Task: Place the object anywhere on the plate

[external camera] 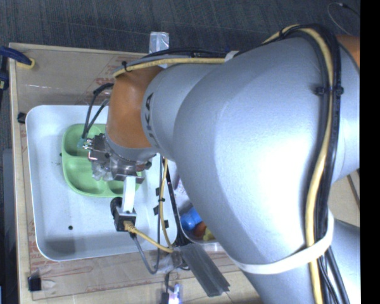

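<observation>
1. Arm (253, 144): grey KUKA body with an orange band, reaching in from the right and covering most of the bench.
2. Gripper (104, 163): hangs over the right part of the green plate; whether it is spread or pressed together cannot be told, since the wrist hides the tip.
3. Green plate (76, 170): shallow, rounded, lying in the left white bin (50, 233) toward its upper half; its visible part is bare.
4. Object to be placed: not identifiable; nothing can be seen pinched at the gripper, so a hold is unconfirmed.
5. Right bin contents: a blue item (191, 220) with red and yellow bits just beside it, glimpsed under the arm.
6. Cables (158, 233): black and yellow loops trailing below the wrist over the left bin.
7. Blue clamps (12, 56): at the bench's upper left corner, well apart from the work.
8. Risk: if the gripper carries nothing, a release achieves nothing; a release near the plate's right rim may let the piece roll into the bin.
9. Risk: slack cable may brush the plate and shift it.
</observation>
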